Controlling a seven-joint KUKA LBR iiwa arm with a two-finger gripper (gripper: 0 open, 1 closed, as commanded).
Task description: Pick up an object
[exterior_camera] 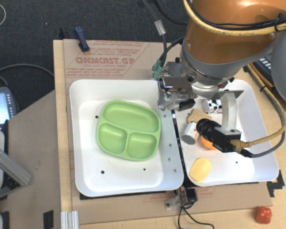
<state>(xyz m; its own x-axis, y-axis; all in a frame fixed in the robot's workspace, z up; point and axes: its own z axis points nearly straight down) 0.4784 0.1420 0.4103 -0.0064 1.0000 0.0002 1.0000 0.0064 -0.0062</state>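
The place was a robotics lab or test cell, not a home or shop. The two white bins [81,142] sat side by side on a plain board bench [109,56] stamped with red lettering, and everything else read from there. Above the right bin hung a large industrial arm [233,27], grey with an orange band, trailing black cables [157,8]. Left of the bins, off the bench, dark carpet [24,37] carried a loose white wire and what looked like an aluminium frame rail [9,163]. A blue clamp [81,38] gripped the bench's far edge behind the left bin. Below the bins, a small fitting with wires [186,202] sat at the bench's near edge.
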